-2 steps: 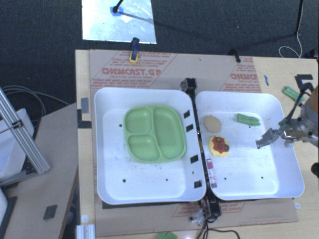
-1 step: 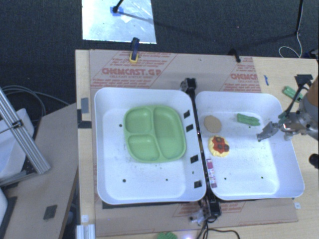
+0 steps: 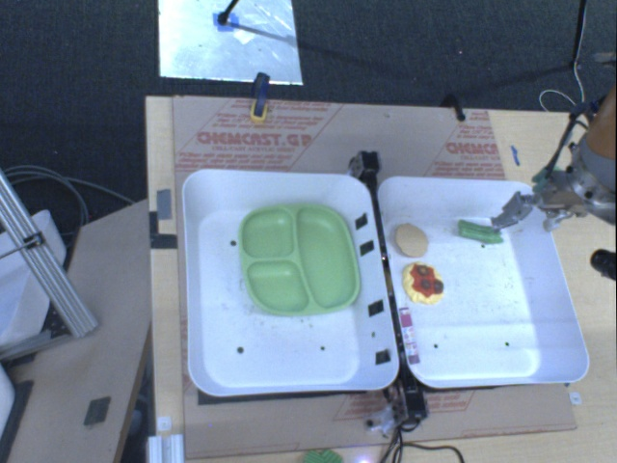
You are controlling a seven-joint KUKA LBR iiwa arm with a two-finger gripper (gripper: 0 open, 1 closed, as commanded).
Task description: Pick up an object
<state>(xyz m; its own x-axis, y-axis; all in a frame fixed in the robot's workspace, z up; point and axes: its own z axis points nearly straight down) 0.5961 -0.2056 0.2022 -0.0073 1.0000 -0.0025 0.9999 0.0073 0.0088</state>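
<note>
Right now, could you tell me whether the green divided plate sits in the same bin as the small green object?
No: the green divided plate lies in the left bin, while the small green object lies in the right bin.

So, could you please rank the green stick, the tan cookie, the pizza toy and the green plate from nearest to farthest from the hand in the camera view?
Measured from the hand:
1. Green stick, right bin, just beside the hand.
2. Tan cookie, right bin's left side.
3. Pizza toy, below the cookie.
4. Green plate, left bin.
</note>
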